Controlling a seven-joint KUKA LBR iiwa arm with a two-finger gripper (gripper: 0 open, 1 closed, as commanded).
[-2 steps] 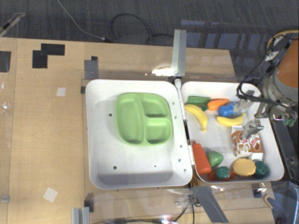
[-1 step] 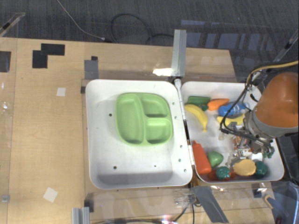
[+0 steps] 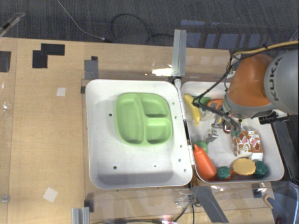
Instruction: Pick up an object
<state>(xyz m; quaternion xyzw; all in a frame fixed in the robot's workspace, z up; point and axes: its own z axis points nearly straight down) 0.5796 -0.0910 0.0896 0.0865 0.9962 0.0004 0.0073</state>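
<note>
reaching in from three o'clock, the grey arm (image 3: 280,85) hangs over the right bin (image 3: 275,164), its orange band (image 3: 250,83) bulking above the wrist and hiding that bin's upper part. the wrist points down and toward nine o'clock, and the gripper (image 3: 214,134) sits low near the middle of the right bin; its metal parts are small and tangled with cables, so whether it is released or clenched cannot be told, and nothing is seen caught in it.

the objects to pick lie in the right bin. a yellow banana-like piece (image 3: 191,107) lies at ten o'clock of the gripper, along the bin's left wall. an orange carrot (image 3: 203,161) lies tilted at six o'clock, near the bin's lower left corner. a small patterned carton (image 3: 246,143) lies at three o'clock of the gripper, just under the arm. along the bottom edge sit a green lump (image 3: 224,172), a yellow round piece (image 3: 244,167) and a second green lump (image 3: 260,169), close together.

the left bin (image 3: 100,171) holds a green divided tray (image 3: 142,119) near its centre, well apart from the gripper.
</note>
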